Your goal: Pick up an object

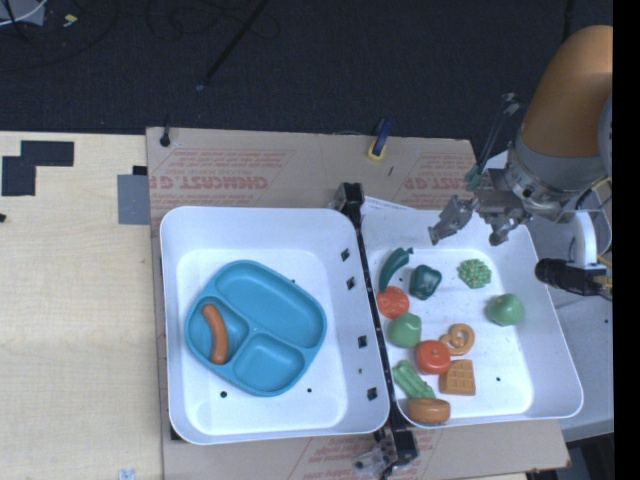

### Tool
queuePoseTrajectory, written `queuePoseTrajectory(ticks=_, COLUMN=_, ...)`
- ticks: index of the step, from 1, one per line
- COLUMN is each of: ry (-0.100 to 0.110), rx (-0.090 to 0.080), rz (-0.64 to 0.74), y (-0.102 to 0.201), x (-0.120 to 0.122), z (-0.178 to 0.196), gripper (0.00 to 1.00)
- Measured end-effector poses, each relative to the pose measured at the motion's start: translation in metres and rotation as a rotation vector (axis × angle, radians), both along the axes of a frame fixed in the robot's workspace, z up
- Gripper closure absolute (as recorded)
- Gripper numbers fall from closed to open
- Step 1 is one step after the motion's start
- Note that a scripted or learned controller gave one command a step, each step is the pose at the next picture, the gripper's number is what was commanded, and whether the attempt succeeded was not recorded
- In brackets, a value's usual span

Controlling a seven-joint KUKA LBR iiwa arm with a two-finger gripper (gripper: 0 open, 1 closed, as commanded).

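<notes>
Toy foods such as the broccoli floret (pixel 474 272) lie just below the gripper (pixel 475 224), its fingers spread, pinching nothing

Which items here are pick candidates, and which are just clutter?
Pick candidates: gripper hovers open over the right bin: broccoli, green pepper, tomato, waffle, pretzel.

Lying about: blue tray with sausage in left bin; clamp.
</notes>
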State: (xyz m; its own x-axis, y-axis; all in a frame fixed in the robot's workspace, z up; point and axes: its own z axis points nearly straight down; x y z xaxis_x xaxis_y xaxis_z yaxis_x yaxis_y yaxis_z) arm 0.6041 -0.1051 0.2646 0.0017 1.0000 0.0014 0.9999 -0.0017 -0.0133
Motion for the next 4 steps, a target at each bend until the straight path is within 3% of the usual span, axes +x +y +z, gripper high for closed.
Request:
queuePoseTrajectory(ticks=1, ry=-0.011, rx=-0.001, rz=0.002, y=0.0, x=0.002, z=0.006, gripper=0.0)
queuePoseTrajectory(ticks=4, ry=-0.008, rx=0.0, rz=0.0, y=0.013, x=-0.009, z=-0.173, gripper=0.0)
